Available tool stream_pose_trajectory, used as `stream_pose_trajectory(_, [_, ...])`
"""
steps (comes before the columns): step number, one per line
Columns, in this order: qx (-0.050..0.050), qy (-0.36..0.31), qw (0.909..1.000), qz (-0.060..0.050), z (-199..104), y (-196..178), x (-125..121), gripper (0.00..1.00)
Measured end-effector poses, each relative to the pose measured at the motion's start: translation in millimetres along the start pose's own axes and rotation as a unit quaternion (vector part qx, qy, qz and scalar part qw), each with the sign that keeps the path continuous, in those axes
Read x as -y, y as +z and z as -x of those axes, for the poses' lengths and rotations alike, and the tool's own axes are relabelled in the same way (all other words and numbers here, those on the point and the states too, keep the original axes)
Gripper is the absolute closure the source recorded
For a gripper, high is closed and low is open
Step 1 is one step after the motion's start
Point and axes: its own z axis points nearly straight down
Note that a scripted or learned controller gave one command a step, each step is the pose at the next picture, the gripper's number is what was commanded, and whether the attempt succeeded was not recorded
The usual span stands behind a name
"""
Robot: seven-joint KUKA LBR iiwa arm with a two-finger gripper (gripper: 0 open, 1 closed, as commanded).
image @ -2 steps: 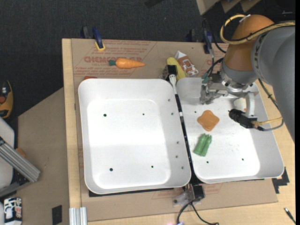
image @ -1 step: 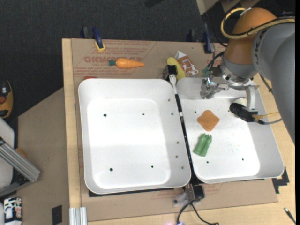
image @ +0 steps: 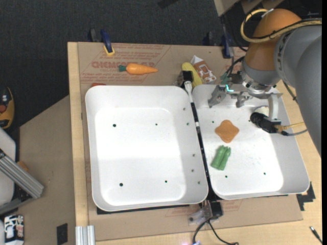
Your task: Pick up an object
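toy carrot (image: 139, 69) on brown board (image: 82, 86), blue clamp (image: 107, 42) at its edge

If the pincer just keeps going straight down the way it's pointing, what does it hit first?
Probably the bare floor of the right bin near its far wall. The pincer hangs above that spot; the orange piece lies nearer the camera. Depth is hard to judge.

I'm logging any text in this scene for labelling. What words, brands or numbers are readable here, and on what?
Red print on the cardboard sheet behind the bins: starts "CHEM", the rest too blurred to read.
Small packet by the right bin's far corner: markings too small to read.
Nothing else legible.
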Motion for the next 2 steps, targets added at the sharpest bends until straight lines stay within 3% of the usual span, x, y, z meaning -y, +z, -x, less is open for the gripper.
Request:
stream_pose_trajectory(1, [-0.001,0.001,1.0000,-0.005,1.1,40.5,22.3,0.00])
stream_pose_trajectory(2, [-0.001,0.001,1.0000,-0.001,1.2,26.6,19.6,1.00])
